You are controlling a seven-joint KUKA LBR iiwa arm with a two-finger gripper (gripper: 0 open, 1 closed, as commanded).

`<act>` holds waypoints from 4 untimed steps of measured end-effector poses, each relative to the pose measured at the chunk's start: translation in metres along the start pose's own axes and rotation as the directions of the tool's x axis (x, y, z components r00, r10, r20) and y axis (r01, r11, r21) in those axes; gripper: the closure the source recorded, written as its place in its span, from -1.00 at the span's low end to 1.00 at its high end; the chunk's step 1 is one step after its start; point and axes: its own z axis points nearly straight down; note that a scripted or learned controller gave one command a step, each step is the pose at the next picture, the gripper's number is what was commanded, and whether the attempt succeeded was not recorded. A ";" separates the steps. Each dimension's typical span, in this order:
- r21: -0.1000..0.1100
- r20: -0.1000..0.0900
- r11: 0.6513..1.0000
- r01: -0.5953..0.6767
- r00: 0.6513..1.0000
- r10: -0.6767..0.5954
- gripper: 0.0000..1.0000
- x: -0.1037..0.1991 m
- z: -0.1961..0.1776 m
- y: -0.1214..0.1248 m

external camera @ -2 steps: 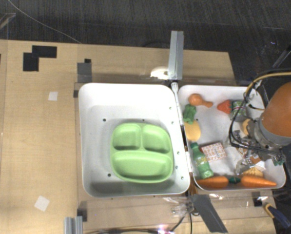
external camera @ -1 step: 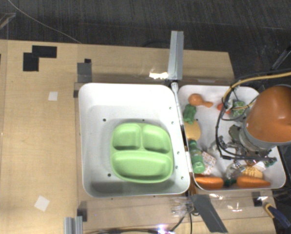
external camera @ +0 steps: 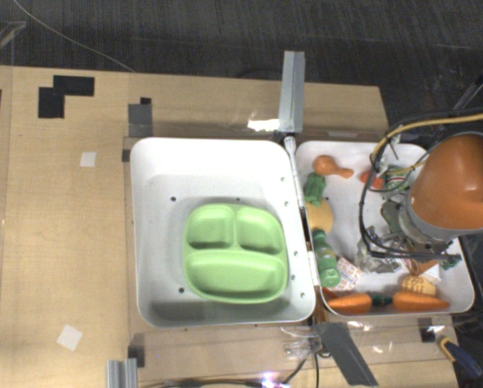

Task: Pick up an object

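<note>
The right bin (external camera: pixel 468 293) holds several toy foods. An orange drumstick-shaped piece (external camera: pixel 332 166) lies at its back. Down the left wall lie a green piece (external camera: pixel 314 188), a yellow piece (external camera: pixel 320 215) and a green bottle-like piece (external camera: pixel 327 263). Along the front wall are two carrots (external camera: pixel 348 303) (external camera: pixel 420 301) and a corn cob (external camera: pixel 419 284). The arm's orange band (external camera: pixel 459 183) hangs over the bin's right half. My gripper (external camera: pixel 389 251) is low in the bin's middle, just behind the corn and beside a crumpled wrapper (external camera: pixel 351 275).
The left bin (external camera: pixel 156 217) holds a green divided plate (external camera: pixel 235 253). A metal post (external camera: pixel 291 95) stands behind the seam between the bins. Cables (external camera: pixel 387 148) loop over the right bin's back corner. Wooden bench top lies to the left.
</note>
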 end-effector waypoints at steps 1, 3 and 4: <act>-0.010 -0.021 0.989 -0.148 0.989 0.148 1.00 -0.045 -0.129 -0.013; -0.028 -0.012 0.899 0.437 0.899 -0.437 1.00 -0.126 -0.002 -0.103; -0.019 -0.002 0.901 0.434 0.901 -0.434 1.00 -0.130 -0.017 -0.104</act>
